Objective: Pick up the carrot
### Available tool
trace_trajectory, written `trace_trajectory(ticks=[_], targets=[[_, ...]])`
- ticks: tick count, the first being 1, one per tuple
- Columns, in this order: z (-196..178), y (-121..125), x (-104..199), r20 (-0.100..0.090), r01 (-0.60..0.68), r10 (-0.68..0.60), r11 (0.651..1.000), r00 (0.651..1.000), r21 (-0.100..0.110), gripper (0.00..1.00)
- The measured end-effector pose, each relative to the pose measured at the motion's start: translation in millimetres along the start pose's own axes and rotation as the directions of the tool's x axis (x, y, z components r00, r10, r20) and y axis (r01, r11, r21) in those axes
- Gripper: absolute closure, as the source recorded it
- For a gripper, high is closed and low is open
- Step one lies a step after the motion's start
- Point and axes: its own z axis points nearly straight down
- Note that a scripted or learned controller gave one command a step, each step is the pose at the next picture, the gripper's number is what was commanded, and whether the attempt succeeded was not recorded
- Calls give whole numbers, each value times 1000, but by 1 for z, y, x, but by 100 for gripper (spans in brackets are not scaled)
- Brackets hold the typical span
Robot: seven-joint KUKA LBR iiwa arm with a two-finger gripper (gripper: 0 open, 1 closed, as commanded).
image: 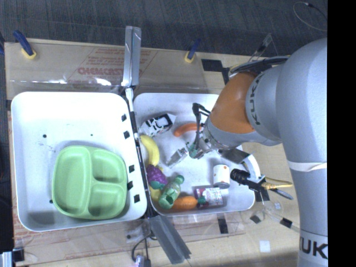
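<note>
Reaching in from the right, the grey arm w/ orange band [236,107] hangs over the right-hand shallow white plastic bin [167,100], its two-finger gripper [194,148] low near the bin's middle. Can't tell if the tool is spread or pressed together; its tip is a blur of metal.

Task item: small orange carrot [185,129] lies on the bin floor just above-left of the gripper, partly behind the wrist cables, right of a black-and-white patterned soft toy [158,123].

Other stuff in the same bin: yellow plastic banana [150,149] along the left wall, purple grape bunch [156,176] below it, green bottle [171,192] tilted near the bottom corner, a second orange piece [185,203] against the bottom wall, a dark labelled bottle [210,196] lying beside it, white cylinder w/ red band [221,175] upright at the right.

Left white bin [33,110] holds a light-green divided plastic tray [89,181] in its lower half.
</note>
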Motion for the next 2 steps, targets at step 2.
trace_trajectory(ticks=[2], targets=[[-46, -60, 37, -2, 346, -346, 938, 938, 1, 0]])
